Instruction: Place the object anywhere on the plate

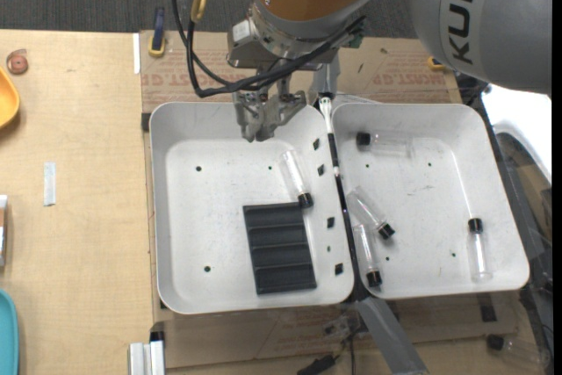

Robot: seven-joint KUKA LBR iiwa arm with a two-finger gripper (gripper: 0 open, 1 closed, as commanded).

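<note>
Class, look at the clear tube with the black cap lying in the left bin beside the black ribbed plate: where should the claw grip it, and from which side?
Grip the tube around mid-length, from straight above. It lies flat and slanted, so the fingers should probably close across its narrow width, clear of the cap touching the plate.

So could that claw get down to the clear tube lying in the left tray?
Probably yes. The gripper hangs over the left bin, just up from the tube, which lies bare on the floor. The black ridged plate only nears its capped end.
</note>
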